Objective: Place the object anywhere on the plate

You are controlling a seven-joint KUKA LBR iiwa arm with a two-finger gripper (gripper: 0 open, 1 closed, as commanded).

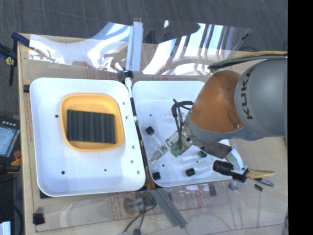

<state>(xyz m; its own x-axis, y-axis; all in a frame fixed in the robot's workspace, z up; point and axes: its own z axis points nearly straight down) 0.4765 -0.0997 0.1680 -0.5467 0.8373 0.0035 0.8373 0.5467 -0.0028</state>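
Yellow rounded-square plate (77, 105) with dark ribbed insert (92, 126) seen in left white bin (49, 175). Gripper (168, 148) positioned low in right white bin (151, 94), beside small green-and-clear object (177, 150). Jaw state couldn't be told. Grey arm with orange band (220, 104) seen at right.
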